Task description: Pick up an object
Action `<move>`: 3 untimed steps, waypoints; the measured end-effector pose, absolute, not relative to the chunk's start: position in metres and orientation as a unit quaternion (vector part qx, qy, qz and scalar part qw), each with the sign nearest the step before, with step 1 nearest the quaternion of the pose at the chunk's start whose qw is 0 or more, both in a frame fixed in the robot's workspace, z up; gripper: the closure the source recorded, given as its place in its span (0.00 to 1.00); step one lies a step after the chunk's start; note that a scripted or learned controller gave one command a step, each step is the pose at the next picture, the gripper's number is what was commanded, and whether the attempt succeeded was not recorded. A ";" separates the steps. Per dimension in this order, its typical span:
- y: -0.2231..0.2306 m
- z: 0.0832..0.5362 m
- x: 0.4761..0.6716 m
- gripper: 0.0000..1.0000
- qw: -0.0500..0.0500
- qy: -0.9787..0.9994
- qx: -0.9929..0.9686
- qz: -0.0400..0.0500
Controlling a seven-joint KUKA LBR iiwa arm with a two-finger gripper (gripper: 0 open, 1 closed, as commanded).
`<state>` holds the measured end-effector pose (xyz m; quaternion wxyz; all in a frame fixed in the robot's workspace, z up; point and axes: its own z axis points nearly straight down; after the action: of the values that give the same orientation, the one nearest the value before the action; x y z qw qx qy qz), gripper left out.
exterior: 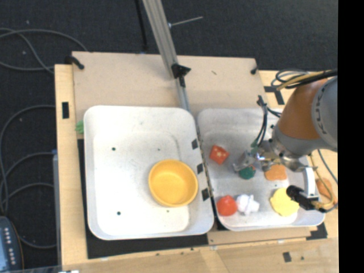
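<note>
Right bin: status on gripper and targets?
Gripper low in right bin, at the green object; grasp unconfirmed. Red block, red ball, white piece, yellow object loose nearby. Yellow bowl in left bin.

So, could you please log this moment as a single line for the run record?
arm: over right bin | gripper: low, at green object | grasp: unconfirmed | yellow bowl: left bin
</note>
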<state>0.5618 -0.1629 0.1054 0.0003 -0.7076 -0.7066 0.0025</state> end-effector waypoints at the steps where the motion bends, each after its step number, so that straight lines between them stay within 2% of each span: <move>1: -0.163 0.120 0.564 1.00 -0.002 -0.705 -0.709 -0.001; 2: -0.170 0.177 0.558 1.00 -0.003 -0.706 -0.708 -0.002; 3: -0.171 0.232 0.560 1.00 -0.004 -0.708 -0.706 -0.002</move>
<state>0.5600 -0.1710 0.2316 -0.0035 -0.7059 -0.7083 -0.0023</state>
